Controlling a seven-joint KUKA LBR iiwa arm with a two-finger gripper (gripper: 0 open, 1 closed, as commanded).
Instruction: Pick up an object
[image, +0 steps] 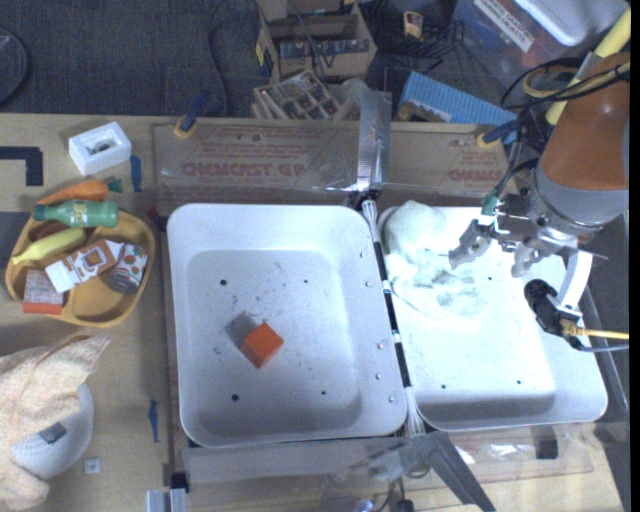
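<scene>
orange block: left bin; tool: over right bin, well apart; fingers spread

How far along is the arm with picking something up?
Nothing looks picked yet: the orange block lies on the left bin's floor. The gripper hangs open over the right bin, holding nothing. Reaching, grasping and lifting an object are all left.

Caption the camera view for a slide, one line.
Gripper open above the right bin, while an orange block lies in the left bin.
</scene>
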